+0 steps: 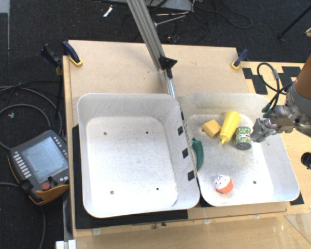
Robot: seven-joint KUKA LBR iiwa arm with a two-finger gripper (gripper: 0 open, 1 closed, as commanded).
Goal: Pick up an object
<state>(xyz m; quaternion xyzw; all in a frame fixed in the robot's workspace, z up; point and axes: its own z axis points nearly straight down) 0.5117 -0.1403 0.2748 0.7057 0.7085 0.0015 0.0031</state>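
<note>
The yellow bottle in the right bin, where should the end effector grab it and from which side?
Probably across the wide body of the yellow bottle, coming straight down. It lies flat, neck toward the near edge, so its long sides face up. The yellow block and green-labelled can crowd either side, so close on the upper body.

Wooden bench [124, 66] bears two white bins [93, 108].

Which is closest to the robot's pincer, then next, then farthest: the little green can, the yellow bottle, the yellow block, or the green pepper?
Measured from the pincer:
1. Green can, right beside it.
2. Yellow bottle, just left of the can.
3. Yellow block, further left.
4. Green pepper, by the right bin's left edge.
</note>
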